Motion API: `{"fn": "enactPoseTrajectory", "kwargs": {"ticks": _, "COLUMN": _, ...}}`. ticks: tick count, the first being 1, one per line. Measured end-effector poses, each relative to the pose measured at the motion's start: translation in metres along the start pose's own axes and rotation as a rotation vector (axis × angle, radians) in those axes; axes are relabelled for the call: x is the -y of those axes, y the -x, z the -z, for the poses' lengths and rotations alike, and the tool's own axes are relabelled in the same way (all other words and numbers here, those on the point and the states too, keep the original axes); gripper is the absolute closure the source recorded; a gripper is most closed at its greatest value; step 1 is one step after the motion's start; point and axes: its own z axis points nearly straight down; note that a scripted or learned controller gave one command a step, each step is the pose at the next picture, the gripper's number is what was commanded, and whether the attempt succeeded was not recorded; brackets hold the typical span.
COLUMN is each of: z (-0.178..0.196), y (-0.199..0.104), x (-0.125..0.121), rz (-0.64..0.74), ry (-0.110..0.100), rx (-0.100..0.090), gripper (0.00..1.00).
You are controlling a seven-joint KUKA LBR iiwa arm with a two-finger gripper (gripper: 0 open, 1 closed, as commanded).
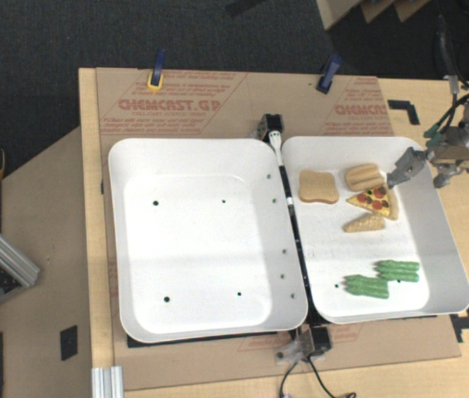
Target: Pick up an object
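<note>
1. We see a tan toast slice (pixel 318 186) lying flat in the right bin (pixel 442 247), near its far left part, close to the divider between the bins.
2. We see a hot-dog bun (pixel 364 177), light brown, lying just right of the toast, tilted slightly.
3. We see a pizza slice (pixel 375 199) with red and dark toppings, touching the bun's near side.
4. We see a pale croissant-like piece (pixel 365 223) lying just below the pizza, angled.
5. We see two green bean pods (pixel 384 279) near the bin's front edge, side by side, the left one slightly nearer to us.
</note>
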Motion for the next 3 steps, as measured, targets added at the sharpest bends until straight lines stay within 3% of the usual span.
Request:
{"fn": "enactPoseTrajectory", "kwargs": {"ticks": 1, "z": 0.148, "y": 0.029, "x": 0.057, "rz": -0.005, "ry": 0.019, "rx": 0.008, "gripper": 0.0}}
{"fn": "enactPoseTrajectory", "kwargs": {"ticks": 2, "z": 0.282, "y": -0.041, "x": 0.079, "rz": 0.007, "ry": 0.021, "rx": 0.003, "gripper": 0.0}}
{"fn": "enactPoseTrajectory", "kwargs": {"ticks": 3, "z": 0.272, "y": -0.082, "x": 0.078, "rz": 0.005, "ry": 0.0, "rx": -0.001, "gripper": 0.0}}
